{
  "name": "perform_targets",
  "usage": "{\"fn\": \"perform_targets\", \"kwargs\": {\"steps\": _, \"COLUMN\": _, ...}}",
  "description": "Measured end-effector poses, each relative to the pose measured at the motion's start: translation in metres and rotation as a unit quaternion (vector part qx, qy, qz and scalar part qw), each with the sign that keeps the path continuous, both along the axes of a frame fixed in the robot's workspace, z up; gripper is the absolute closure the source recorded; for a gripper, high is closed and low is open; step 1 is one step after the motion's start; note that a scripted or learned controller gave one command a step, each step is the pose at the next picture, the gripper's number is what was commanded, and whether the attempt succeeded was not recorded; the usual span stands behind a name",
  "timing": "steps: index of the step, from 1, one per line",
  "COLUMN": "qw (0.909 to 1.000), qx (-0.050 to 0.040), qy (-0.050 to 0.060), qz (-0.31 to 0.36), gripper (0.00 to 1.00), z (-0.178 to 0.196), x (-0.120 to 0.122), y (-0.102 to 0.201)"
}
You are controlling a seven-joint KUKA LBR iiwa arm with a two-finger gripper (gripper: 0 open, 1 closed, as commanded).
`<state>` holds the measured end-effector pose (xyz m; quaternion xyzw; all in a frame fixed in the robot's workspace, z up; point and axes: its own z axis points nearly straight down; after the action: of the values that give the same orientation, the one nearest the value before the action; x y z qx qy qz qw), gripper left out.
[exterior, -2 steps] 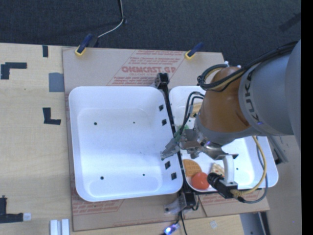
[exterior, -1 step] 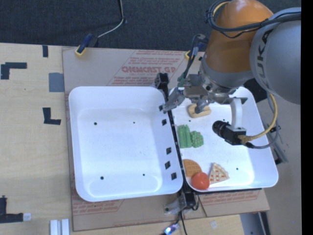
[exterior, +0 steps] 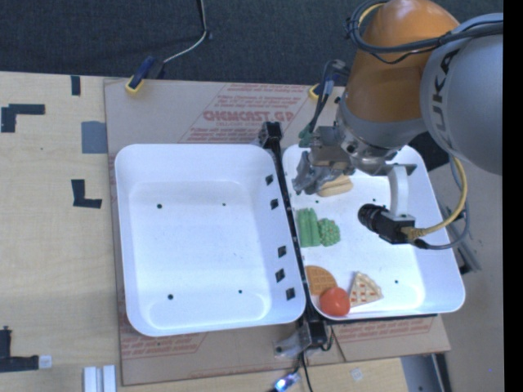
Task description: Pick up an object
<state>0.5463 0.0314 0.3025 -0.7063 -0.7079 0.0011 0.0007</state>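
My gripper (exterior: 309, 180) hangs over the right bin (exterior: 425, 219) near its left wall, just above a green toy vegetable (exterior: 315, 229). A tan bread-like piece (exterior: 335, 187) lies right beside the fingers, touching or nearly touching them. Further toward the front of the same bin sit an orange round piece (exterior: 319, 278), a red tomato (exterior: 333, 301) and a waffle-like wedge (exterior: 365, 288). The arm's grey body and orange band hide the back of the bin.
The left bin (exterior: 196, 235) lies beside the right one, with a black clip-lined divider (exterior: 282, 219) between them. A black cylindrical fitting with a cable (exterior: 384, 221) hangs off the arm over the right bin. Cardboard lies under both bins.
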Motion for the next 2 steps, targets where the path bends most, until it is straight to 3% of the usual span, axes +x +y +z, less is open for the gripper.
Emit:
{"fn": "perform_targets", "kwargs": {"steps": 1, "qw": 1.0, "qx": 0.0018, "qy": -0.002, "qz": 0.004, "gripper": 1.0, "z": 0.0277, "x": 0.0153, "y": 0.0907}}
{"fn": "perform_targets", "kwargs": {"steps": 2, "qw": 1.0, "qx": 0.0, "qy": 0.0, "qz": 0.001, "gripper": 1.0, "z": 0.036, "x": 0.015, "y": 0.0856}}
